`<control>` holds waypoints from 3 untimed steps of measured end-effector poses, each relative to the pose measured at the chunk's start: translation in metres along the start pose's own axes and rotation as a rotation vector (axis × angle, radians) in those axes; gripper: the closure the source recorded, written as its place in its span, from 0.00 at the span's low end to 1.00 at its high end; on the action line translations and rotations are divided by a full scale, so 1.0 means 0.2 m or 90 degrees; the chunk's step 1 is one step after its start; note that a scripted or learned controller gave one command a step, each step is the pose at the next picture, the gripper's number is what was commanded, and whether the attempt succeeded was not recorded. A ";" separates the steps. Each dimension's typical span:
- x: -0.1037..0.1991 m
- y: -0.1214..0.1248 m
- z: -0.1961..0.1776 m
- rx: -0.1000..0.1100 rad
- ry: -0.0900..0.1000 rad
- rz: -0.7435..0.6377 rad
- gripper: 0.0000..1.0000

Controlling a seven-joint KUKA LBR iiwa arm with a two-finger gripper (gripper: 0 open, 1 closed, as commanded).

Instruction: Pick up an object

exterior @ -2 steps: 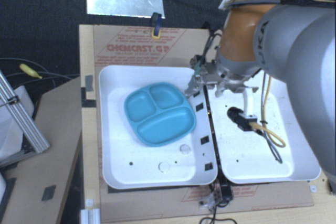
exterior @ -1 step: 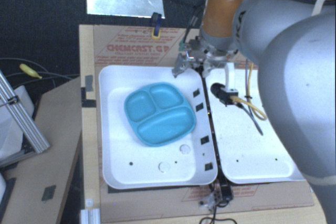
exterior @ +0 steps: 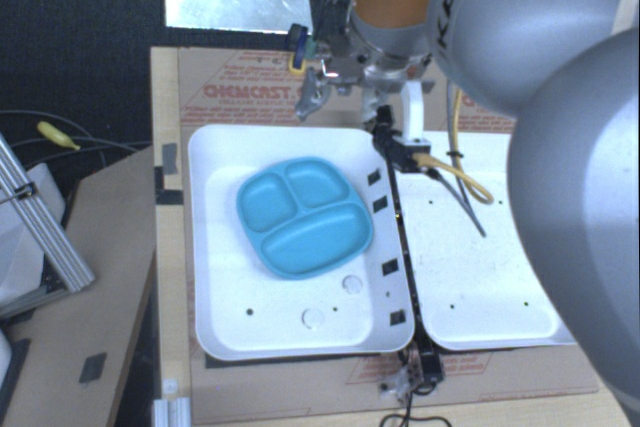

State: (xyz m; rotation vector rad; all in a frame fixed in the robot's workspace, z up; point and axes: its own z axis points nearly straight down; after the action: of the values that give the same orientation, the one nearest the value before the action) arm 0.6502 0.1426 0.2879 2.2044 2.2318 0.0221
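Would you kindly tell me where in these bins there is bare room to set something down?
The right bin is bare across its near floor. In the left bin only the near strip by the blue plate is free; the gripper crowds its far edge.

A: How much of the right bin [exterior: 470, 285] shows?
B: Its left part; the grey arm [exterior: 560, 95] covers the right side and itself runs off the top and right edges.
A: The gripper [exterior: 308, 103]?
B: Small, blurred against the printed cardboard [exterior: 235, 90].
A: Those two pale round marks [exterior: 352, 284] in the left bin [exterior: 212, 245]?
B: Too small and faint to name.
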 end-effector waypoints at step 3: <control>0.13 -0.84 1.02 0.010 -0.003 0.007 0.00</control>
State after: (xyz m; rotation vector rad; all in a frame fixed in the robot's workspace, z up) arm 0.4855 0.1677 0.0827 2.2216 2.2252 -0.0004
